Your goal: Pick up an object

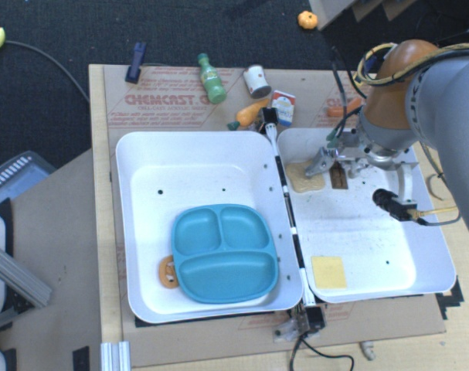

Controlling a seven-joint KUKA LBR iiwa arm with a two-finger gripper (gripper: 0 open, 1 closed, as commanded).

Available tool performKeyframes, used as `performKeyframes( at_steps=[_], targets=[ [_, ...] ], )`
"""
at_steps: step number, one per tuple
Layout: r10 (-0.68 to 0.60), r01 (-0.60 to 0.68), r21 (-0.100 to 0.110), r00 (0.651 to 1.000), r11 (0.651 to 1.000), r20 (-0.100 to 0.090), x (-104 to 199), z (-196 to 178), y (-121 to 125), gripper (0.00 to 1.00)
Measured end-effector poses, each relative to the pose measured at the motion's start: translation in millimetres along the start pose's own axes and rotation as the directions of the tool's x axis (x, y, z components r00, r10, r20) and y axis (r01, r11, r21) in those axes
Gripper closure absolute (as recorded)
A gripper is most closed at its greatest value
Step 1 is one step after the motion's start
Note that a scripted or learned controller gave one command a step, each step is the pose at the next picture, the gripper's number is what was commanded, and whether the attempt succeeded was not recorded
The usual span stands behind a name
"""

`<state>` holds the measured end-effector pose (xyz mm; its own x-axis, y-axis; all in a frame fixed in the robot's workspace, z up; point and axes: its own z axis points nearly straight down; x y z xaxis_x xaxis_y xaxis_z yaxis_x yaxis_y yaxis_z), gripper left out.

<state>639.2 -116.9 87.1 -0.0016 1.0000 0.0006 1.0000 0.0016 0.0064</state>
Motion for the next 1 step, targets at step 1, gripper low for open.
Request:
performKeyframes(
  at_steps=[1],
  targets=[
    [0.001,-0.001,0.003,1.000,1.000,0.003,-37.8,0.8,28.2,0.00]
  ],
)
